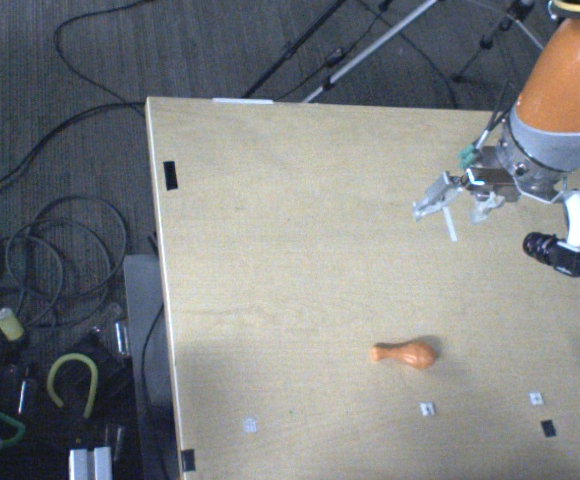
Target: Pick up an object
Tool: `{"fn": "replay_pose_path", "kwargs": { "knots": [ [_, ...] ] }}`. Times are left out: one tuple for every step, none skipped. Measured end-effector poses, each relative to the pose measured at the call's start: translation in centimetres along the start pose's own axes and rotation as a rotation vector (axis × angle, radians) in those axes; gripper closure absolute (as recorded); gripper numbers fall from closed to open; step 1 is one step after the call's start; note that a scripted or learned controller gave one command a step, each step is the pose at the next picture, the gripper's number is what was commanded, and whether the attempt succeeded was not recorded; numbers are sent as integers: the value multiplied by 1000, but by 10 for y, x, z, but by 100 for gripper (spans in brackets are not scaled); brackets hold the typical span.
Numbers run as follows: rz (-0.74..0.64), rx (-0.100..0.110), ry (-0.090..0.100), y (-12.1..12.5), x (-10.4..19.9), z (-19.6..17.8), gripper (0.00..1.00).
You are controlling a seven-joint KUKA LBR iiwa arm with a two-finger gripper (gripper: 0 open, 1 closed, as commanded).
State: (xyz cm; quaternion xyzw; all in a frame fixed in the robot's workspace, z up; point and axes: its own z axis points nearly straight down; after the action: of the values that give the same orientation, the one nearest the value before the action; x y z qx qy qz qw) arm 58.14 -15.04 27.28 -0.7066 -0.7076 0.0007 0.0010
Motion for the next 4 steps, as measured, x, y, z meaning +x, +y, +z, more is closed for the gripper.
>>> {"fn": "replay_pose_path", "kwargs": {
  "knots": [
    [1,0,-4,80,-54,26,0],
    [73,1,-4,87,-68,123,0],
    [-197,0,-2,87,-59,149,0],
    [-595,-2,-2,88,-72,180,0]
  ]
}}
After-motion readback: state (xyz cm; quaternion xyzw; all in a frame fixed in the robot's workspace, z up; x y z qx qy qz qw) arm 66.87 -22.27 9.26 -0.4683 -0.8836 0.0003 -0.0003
